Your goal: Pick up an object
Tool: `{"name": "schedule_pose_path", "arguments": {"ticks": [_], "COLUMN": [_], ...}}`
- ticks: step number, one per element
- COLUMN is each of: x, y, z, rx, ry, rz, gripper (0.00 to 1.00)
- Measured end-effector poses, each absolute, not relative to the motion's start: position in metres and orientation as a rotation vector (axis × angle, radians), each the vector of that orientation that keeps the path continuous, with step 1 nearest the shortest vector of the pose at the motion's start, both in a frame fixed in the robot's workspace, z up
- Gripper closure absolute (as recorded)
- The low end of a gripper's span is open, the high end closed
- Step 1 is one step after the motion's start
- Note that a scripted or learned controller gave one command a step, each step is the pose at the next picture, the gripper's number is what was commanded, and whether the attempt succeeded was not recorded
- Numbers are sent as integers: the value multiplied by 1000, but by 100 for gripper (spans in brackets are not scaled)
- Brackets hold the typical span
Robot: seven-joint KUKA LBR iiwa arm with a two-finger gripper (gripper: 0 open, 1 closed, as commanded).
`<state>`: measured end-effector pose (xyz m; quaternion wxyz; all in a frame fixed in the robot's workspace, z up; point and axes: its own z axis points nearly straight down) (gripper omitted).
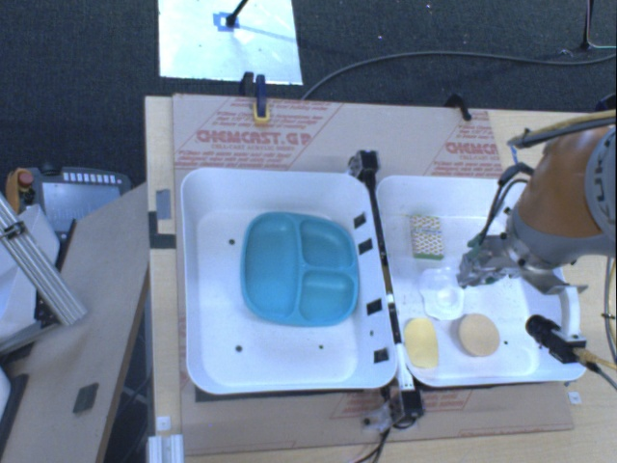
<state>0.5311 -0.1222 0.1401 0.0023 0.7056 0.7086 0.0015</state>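
**Ana:** Over the right bin [501, 196], the gripper [469, 270] hangs beside a clear cup [442, 294]. Approach step, I'd judge; whether the fingers are apart, I cannot tell.

**Ben:** Next, it needs lowering squarely onto one item. Count?

**Ana:** Four there: one patterned sponge [425, 235], one clear cup, one yellow piece [420, 342], one tan round [478, 335]. One blue divided plate [298, 267] in the left bin [207, 287].

Arm [569, 205]: a rounded casing in orange-brown above a grey wrist section. Thin black cables looped along the casing toward the gripper [479, 266], which was built of grey metal parts. A black fitting projected behind the jaws.
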Motion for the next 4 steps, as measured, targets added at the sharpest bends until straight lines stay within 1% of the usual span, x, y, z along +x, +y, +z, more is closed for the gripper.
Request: {"name": "schedule_pose_path", "arguments": {"ticks": [1,2,3,4], "x": [540,541,545,544], "y": [-130,-130,-75,-29], "z": [196,203,218,215], "rx": [2213,2215,2209,2211], "ry": [2221,2224,2231,2232], "rz": [5,2,6,3], "gripper": [100,100,100,100]}}
